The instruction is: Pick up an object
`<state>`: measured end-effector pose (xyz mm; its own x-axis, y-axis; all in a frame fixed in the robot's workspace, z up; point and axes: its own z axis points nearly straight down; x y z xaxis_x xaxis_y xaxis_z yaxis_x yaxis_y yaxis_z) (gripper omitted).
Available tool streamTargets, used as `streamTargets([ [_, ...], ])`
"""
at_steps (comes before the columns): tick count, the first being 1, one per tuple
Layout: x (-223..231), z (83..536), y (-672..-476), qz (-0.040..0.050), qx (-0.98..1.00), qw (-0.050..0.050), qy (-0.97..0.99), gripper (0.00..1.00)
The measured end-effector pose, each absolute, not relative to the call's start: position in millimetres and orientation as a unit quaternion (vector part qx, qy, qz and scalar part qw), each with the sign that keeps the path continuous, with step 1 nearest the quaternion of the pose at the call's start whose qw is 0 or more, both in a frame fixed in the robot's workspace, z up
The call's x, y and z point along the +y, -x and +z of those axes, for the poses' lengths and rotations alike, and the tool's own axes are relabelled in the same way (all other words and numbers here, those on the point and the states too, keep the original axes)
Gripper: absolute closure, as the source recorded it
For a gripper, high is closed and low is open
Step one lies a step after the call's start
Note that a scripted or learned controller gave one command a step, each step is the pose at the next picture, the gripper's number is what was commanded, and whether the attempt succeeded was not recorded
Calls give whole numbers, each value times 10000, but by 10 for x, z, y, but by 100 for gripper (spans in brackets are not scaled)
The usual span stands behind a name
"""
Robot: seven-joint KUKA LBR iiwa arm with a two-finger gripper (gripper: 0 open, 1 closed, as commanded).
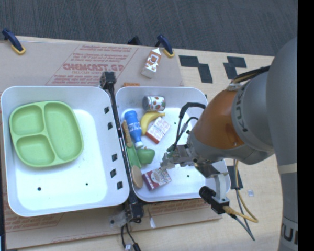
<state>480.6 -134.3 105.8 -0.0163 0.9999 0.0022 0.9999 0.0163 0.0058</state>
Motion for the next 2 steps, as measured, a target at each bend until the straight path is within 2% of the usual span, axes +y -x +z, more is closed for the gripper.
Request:
streamTargets([
  [1, -868, 2984, -4781, 10, 7096, 22, -7046, 100],
  [2, -1502, 2036, -5040, -10, 7086, -12, -7056, 100],
])
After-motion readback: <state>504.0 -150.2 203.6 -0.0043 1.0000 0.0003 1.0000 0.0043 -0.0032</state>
